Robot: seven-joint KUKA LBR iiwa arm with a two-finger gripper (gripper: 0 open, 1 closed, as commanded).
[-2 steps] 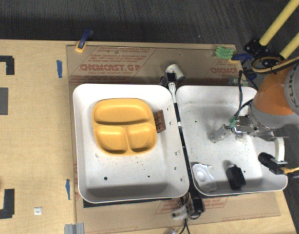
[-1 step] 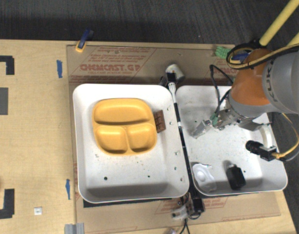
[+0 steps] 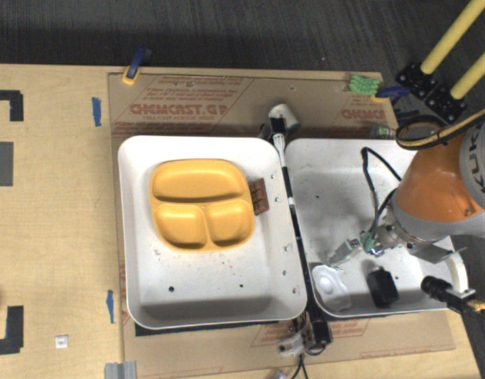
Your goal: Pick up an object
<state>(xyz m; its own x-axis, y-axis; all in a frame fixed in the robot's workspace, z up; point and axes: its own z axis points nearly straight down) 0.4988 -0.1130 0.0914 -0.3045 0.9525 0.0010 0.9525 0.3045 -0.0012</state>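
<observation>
**Low in the right bin, nothing gripped yet**

My pincer (image 3: 347, 251) hangs low in the right bin (image 3: 337, 160), reaching leftward from my wrist, but whether it is apart or together I cannot tell; the tip is small and bright against the white floor. I see nothing between its tips. Just nearer than it lie a pale rounded piece (image 3: 328, 281) and, to the right of that, a small black block (image 3: 382, 287), both close to the bin's near wall. Either could serve as my object.

Further out, the left bin (image 3: 140, 235) holds a yellow divided tray (image 3: 201, 202) with a small brown piece (image 3: 257, 196) at its right edge, all on the worktop (image 3: 53, 212).

The risk, as I judge it: both nearby things sit nearer than my tip, so closing here could catch only air, and descending could scrape the floor.
</observation>
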